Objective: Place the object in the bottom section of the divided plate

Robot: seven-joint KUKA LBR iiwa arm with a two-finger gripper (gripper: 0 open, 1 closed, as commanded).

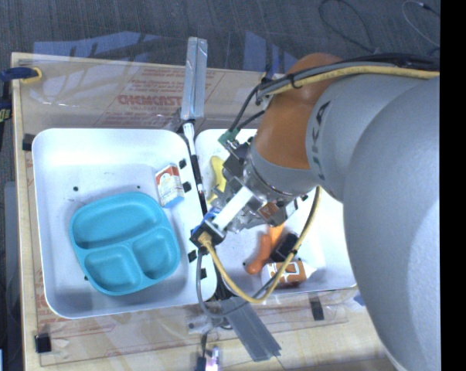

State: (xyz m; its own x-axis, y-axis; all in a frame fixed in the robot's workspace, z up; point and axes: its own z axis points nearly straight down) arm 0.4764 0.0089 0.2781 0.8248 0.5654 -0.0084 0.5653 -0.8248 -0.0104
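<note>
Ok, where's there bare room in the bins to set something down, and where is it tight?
Left bin: bare floor above the blue divided plate, left of the small carton; all plate sections are bare too. Right bin: crowded, with the arm over it, the orange object and a packet near its front edge, a yellow item by the divider.

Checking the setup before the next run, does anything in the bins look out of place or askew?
One thing: a small red and white carton lies tilted in the left white bin, beside the blue divided plate, near the wall between the bins. Nothing looks spilled or broken.
</note>
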